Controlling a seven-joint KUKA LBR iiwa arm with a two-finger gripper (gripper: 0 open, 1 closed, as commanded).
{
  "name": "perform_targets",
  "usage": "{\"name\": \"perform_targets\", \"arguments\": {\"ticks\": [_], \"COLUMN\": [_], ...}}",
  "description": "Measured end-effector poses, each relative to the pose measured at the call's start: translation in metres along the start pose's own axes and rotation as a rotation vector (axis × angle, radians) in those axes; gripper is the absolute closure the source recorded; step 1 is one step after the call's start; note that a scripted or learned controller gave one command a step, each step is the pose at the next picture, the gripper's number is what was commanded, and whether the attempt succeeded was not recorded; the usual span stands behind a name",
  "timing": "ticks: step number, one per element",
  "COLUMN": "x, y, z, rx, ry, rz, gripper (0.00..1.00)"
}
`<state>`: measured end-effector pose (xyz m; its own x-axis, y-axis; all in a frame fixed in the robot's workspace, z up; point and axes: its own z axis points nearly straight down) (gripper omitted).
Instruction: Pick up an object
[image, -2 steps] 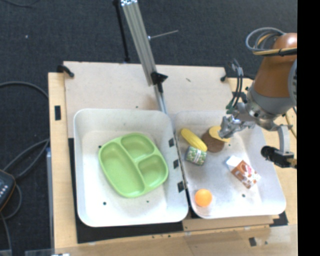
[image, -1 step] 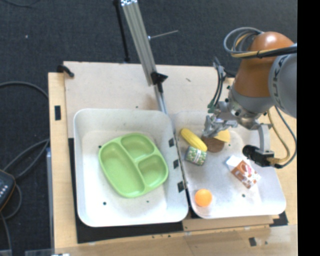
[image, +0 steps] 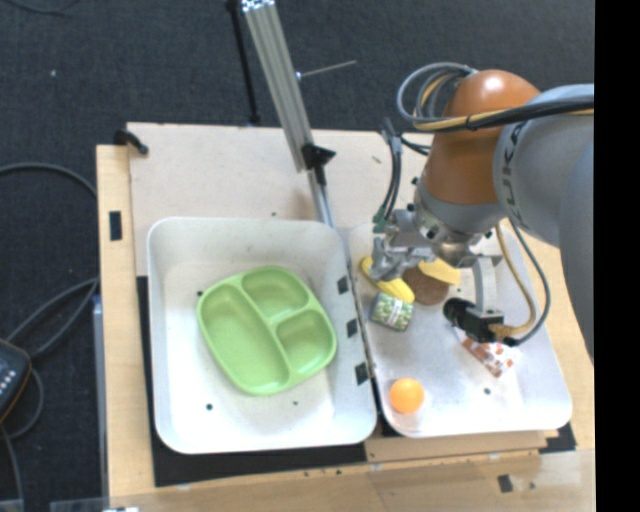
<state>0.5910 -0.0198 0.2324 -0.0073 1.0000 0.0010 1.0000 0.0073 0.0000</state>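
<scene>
My gripper (image: 392, 262) hangs low over the far left part of the right bin (image: 540, 385), right above a cluster of small objects. Directly under it lie a yellow piece (image: 397, 289) and a small greenish can-like object (image: 392, 311), which touch each other. A yellow banana-shaped piece (image: 440, 271) and a brown rounded object (image: 430, 289) sit just to the right of the gripper. The arm's orange band and grey wrist hide the bin's far part. Nothing is seen lifted off the bin floor.
An orange ball (image: 406, 396) rests near the right bin's front left corner. A small red and white item (image: 494, 356) lies at mid right. The left bin (image: 170, 250) holds a green divided plate (image: 266, 329). A metal pole (image: 290, 100) slants up behind the bins.
</scene>
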Motion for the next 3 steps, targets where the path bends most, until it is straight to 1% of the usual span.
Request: {"name": "perform_targets", "arguments": {"ticks": [1,2,3], "x": [0.046,0.095,0.092], "y": [0.011,0.009,0.009], "z": [-0.002,-0.016,-0.015], "rx": [-0.002,-0.002,0.000], "ry": [0.000,0.001,-0.001], "rz": [0.000,-0.001,0.003], "gripper": [1.00,1.00,0.00]}}
